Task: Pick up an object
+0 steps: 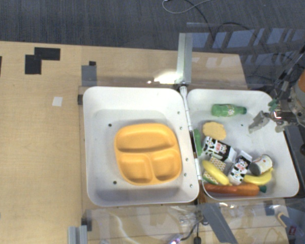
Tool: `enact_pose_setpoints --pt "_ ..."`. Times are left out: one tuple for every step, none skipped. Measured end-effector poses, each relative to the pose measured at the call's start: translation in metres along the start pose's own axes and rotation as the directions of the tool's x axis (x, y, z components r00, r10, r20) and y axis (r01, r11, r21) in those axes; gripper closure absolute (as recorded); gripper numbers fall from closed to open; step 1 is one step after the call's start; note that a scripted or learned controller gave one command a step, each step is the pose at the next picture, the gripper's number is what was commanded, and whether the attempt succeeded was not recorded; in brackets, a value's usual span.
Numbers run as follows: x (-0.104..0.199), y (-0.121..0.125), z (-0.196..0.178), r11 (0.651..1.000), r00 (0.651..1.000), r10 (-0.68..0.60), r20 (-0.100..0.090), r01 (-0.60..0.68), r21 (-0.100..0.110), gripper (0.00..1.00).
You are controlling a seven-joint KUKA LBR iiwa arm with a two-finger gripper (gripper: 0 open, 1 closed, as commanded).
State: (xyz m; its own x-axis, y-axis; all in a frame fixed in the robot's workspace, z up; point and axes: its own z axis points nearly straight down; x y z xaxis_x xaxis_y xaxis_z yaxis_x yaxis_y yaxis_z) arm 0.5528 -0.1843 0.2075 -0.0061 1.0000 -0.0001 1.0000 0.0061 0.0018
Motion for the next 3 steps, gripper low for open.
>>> enact_pose_setpoints --pt "0.086 0.025 0.118 0.999 0.999 0.034 0.001 -0.034 -0.012 0.00" --pt "0.072 -0.011 0.117 1.000 1.000 -0.023 0.001 0.023 -0.017 0.00" --pt "0.067 0.090 0.120 0.967 0.967 0.256 -0.002 -0.256 -0.008 0.00"
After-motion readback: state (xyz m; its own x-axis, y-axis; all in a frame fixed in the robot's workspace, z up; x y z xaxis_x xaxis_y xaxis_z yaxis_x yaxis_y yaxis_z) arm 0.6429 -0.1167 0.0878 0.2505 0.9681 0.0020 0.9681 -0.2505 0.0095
